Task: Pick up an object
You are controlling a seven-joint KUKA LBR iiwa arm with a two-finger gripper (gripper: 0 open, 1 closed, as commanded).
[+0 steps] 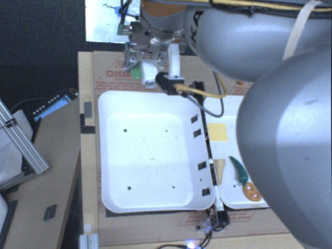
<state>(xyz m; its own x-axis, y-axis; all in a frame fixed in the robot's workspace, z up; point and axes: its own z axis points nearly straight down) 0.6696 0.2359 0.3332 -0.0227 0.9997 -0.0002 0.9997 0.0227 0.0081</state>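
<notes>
My gripper (150, 69) hangs over the far rim of the left white bin (111, 139), high in the camera view. Right under it sits a small green and white item (141, 74); whether it is gripped I cannot make out. In the right bin (231, 204) lie a yellow square piece (218, 132), a beige wedge (219, 169), a green curved piece (238, 170) and a brown pretzel-shaped piece (251, 192). The big grey arm covers much of the right bin.
A black cable with a yellow lead (197, 92) trails from the wrist over the divider between the bins. Brown cardboard (104, 77) borders the bins. A metal rail (23, 144) lies off the bench at left.
</notes>
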